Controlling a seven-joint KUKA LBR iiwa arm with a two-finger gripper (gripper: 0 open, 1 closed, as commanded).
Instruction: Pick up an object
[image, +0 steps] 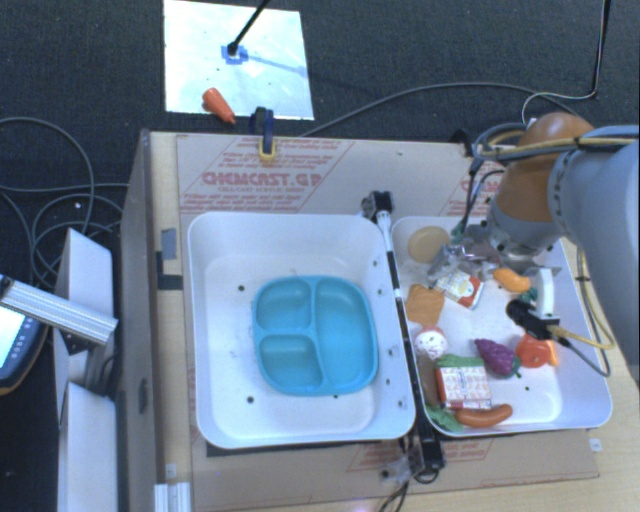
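Observation:
My gripper (452, 264) hangs low over the back left part of the right bin (590, 400). It is right above a small red and white carton (464, 290) and seems to touch it. A tan round piece (428, 243) lies just behind the gripper, and an orange piece (512, 280) just to its right. In front of it sit an orange bread slice (425, 305) and a white ball with red dots (431, 343). Nothing is visibly lifted.
Toward the right bin's front lie purple grapes (494, 355), a red tomato (537, 352), a red and white box (463, 383), a sausage (483, 415) and a green piece (452, 361). The left bin (215, 260) holds a blue divided plate (315, 335).

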